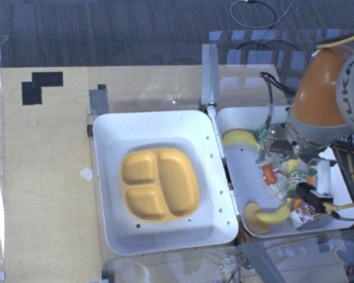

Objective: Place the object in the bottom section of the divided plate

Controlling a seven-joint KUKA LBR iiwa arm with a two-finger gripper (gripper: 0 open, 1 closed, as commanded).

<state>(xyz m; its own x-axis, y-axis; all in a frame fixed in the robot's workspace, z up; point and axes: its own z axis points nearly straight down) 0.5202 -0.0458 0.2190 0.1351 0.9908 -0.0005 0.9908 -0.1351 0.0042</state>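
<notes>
We see the yellow divided plate (160,184) sitting in the left bin (109,173), all three sections bare. The arm (328,100) is over the right bin (243,227). The gripper (278,151) is low among the clutter there; we can't tell its state. Right bin holds a banana (240,138) at the top, a second banana (273,214) near the bottom edge, a carrot (269,174), a lemon (293,165) and a small carton (306,218).
</notes>
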